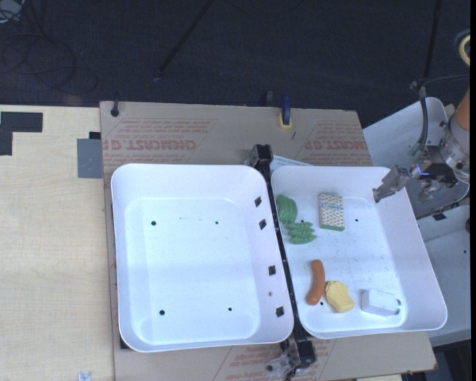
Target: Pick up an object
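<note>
Nearest the camera, in the right bin (428,292), lie one white block (379,302), one yellow piece (339,297) and one orange sausage-shaped piece (315,282); farther back sit one patterned block (331,211) and one green leafy item (292,219), five things in all. The tool (393,182) hovers over that bin's far right rim, holding nothing; whether it is open I cannot tell. This looks like the approach step; next it must descend onto one item. The left bin (123,252) is the other of two.

Left bin (192,260) is lying wide open w/ bare floor for passing, while green item (292,219), grater-like block (331,211), orange sausage (315,282), yellow piece (339,297) & white block (379,302) are crowding right bin (397,236).
</note>
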`<state>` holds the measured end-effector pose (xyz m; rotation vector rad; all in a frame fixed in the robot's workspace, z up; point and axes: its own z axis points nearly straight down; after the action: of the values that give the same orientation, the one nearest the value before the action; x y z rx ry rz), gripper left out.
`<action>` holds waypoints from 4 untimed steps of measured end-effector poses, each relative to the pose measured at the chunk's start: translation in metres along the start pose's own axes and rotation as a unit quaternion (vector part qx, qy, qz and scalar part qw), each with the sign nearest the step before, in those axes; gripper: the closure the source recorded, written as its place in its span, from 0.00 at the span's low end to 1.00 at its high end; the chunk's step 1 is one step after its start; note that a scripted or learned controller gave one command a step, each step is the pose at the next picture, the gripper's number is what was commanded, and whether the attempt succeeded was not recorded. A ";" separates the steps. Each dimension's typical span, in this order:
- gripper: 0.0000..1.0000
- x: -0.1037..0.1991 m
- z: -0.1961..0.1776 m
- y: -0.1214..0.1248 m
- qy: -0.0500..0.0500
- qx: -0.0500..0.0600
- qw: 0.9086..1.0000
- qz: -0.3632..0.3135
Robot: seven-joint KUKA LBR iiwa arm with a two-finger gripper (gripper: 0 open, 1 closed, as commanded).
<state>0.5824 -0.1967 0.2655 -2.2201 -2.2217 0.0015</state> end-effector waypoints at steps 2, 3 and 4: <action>0.00 -0.019 -0.272 -0.060 -0.002 -0.006 1.000 0.002; 0.00 0.025 -0.273 -0.109 0.001 0.000 1.000 -0.001; 1.00 0.025 -0.282 -0.106 0.000 0.002 1.000 -0.002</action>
<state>0.4770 -0.1722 0.5476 -2.2136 -2.2254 0.0051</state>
